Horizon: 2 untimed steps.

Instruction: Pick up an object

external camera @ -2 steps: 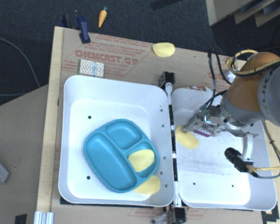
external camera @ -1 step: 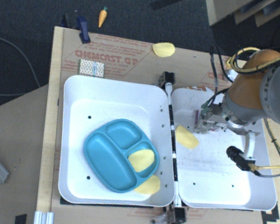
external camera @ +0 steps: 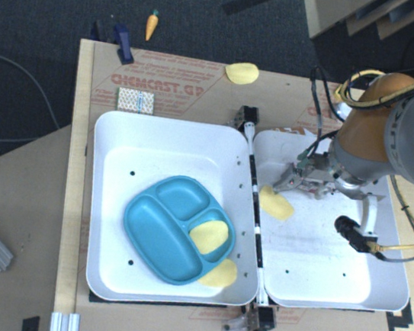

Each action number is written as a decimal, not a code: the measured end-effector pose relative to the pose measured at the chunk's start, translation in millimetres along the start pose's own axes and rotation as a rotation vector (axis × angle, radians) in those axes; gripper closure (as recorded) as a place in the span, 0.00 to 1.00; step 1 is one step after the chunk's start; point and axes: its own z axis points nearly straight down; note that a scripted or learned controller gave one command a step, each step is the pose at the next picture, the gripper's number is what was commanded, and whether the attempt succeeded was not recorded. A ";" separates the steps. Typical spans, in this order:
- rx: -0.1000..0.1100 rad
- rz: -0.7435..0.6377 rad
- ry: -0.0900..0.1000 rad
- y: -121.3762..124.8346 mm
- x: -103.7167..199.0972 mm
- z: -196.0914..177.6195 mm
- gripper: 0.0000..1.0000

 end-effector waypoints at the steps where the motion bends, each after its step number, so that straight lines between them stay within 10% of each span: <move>1: 0.005 0.001 -0.001 -16.1 -45.1 10.2 0.00; 2: 0.005 0.002 0.000 -101.6 -82.9 7.3 0.00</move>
